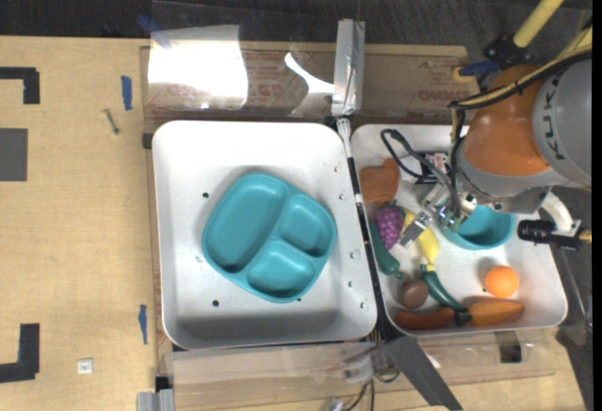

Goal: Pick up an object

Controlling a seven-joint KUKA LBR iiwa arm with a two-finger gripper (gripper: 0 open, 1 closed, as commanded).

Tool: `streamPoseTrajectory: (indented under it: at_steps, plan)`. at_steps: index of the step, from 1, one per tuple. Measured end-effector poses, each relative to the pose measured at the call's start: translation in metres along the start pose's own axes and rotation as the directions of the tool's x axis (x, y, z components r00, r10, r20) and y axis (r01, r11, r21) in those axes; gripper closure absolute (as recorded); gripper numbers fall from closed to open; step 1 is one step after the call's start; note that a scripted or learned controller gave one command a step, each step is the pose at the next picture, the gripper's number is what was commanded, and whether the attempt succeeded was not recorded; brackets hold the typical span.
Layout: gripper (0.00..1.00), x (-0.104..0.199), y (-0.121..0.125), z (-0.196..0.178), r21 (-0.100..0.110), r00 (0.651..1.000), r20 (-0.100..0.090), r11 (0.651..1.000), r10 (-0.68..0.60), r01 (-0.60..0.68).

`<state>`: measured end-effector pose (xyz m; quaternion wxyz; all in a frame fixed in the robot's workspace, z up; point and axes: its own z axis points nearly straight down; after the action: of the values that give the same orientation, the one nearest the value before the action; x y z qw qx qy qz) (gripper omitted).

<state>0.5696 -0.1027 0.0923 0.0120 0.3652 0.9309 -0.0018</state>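
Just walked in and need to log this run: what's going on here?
The arm's gripper is down in the right bin, among a clutter of toy food: purple grapes, a yellow piece, an orange ball and a small teal bowl. Nothing visibly sits between its fingers. The left bin holds a teal divided plate.

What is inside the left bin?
The left bin holds one thing: a teal divided plate with three compartments, lying near the middle. The compartments look bare. Whatever may lie beneath the plate is covered and cannot be seen.
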Motion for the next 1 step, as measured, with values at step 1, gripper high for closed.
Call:
streamPoseTrajectory:
  at_steps: [1]
  plan:
    - [1.00,0.0034,0.0056,-0.0102,-0.006,1.000,-0.004,1.000,-0.008,0.008]
